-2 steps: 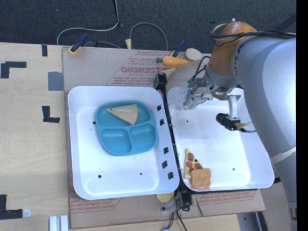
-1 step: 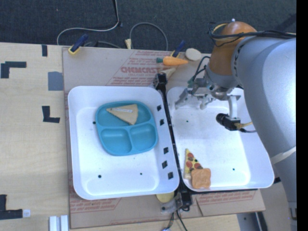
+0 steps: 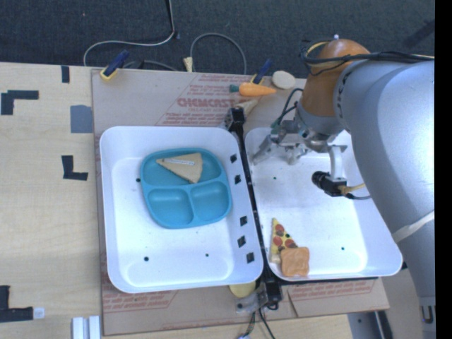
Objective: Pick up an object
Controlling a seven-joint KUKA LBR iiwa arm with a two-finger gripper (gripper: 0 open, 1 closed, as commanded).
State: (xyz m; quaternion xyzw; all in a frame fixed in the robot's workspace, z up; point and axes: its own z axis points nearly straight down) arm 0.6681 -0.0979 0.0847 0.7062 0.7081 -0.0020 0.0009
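In the right bin (image 3: 353, 260) a toy pizza slice (image 3: 280, 236) lies near the front left corner. A brown toast-like square (image 3: 295, 261) touches its lower end. The left bin (image 3: 120, 246) holds a blue divided plate (image 3: 187, 196) with a tan sandwich wedge (image 3: 182, 167) in its back compartment. My gripper (image 3: 274, 151) hangs over the back left part of the right bin, close to the divider between the bins. It is open, with nothing between its fingers. The pizza slice and toast sit well in front of it.
Behind the bins, a toy carrot (image 3: 256, 89) and a pale rounded object (image 3: 284, 80) rest on the cardboard. A black connector on a cable (image 3: 329, 183) hangs from the arm over the right bin. Black clips (image 3: 244, 221) line the divider. Cables loop at the back.
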